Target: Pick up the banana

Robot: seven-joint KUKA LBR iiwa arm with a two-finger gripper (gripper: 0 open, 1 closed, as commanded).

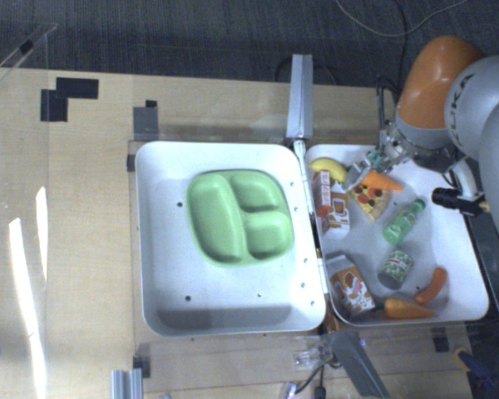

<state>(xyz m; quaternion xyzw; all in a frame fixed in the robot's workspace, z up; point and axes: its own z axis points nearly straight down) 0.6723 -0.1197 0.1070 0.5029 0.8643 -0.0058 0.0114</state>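
Yellow and curved, the banana (329, 169) lies in the far left corner of the right bin (466, 248), close to the wall that divides the two bins. Just beside the banana, on its right, a pizza slice toy (373, 191) with an orange crust rests flat, and the gripper (381, 160) hangs above that slice's far end, near the banana but apart from it; whether the claw is spread or closed cannot be told from this slant. Below the banana, along the same dividing wall, lies a red and white snack packet (331, 209). Further from the banana, toward the middle of the bin, a green bottle (402, 221) lies tilted, with a small green can (396, 268) beyond it. At the near edge, well apart from the banana, are a brown packet (353, 290), a carrot (406, 309) and a red sausage (431, 285). Across the wall from the banana, the left bin (162, 298) holds a green divided plate (239, 214).
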